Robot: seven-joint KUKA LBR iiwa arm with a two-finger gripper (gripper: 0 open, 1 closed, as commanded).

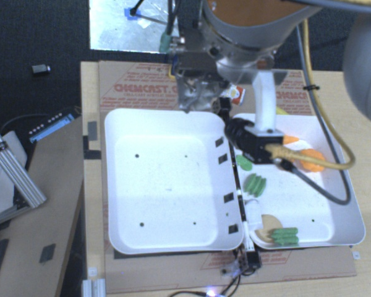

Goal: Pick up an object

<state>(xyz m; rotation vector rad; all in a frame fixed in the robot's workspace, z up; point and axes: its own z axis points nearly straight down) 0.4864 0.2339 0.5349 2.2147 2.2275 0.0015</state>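
Arm: big grey KUKA arm with the orange band point(260, 5) fills the top centre and right of the frame, wrist hanging over the back edge of the bins.
Gripper: metal two-finger gripper point(198, 98) sits at the upper middle, right above the back rim where the two bins meet. Jaw state: honestly can't tell, the wrist hardware blocks it.
Left bin: shallow white plastic bin point(167, 178) in the centre-left.
Right bin: matching shallow white bin point(334, 221) on the right, holding the objects.
Objects: ridged green plastic piece point(255, 184) near the divider, another green ridged piece point(283, 235) at the lower front lying against a tan round disc point(269, 223), and an orange rounded object point(309, 159) at mid-right, partly behind a yellow cable point(324, 164).
Bench: cardboard sheet with red lettering point(139, 85) under the bins.
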